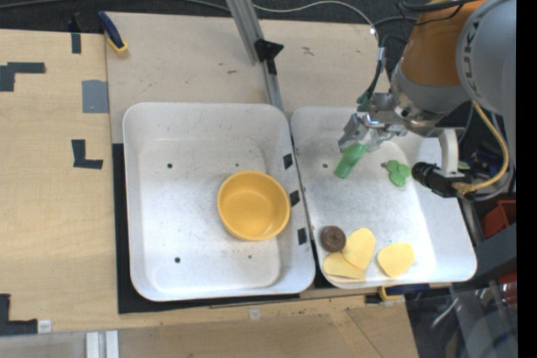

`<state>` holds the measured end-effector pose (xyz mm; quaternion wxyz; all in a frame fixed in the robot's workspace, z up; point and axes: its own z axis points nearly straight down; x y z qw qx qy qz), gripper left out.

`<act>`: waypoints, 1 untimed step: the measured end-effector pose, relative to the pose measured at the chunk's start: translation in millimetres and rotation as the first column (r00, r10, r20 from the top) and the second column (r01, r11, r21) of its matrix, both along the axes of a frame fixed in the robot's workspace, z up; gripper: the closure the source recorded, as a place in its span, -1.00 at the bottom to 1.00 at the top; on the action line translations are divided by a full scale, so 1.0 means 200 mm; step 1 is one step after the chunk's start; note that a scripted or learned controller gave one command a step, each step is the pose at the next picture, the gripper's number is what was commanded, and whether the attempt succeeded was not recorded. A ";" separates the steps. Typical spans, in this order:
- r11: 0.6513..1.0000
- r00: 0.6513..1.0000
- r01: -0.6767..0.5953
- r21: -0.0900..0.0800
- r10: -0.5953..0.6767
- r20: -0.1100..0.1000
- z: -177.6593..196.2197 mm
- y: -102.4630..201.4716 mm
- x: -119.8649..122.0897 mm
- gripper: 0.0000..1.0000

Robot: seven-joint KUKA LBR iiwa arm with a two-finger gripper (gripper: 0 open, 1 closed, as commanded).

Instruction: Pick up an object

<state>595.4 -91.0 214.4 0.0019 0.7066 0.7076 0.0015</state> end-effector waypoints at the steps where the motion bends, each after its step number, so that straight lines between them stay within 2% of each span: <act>1: 1.000 1.000 0.000 0.000 0.000 -0.002 0.17 0.00 0.00 1.00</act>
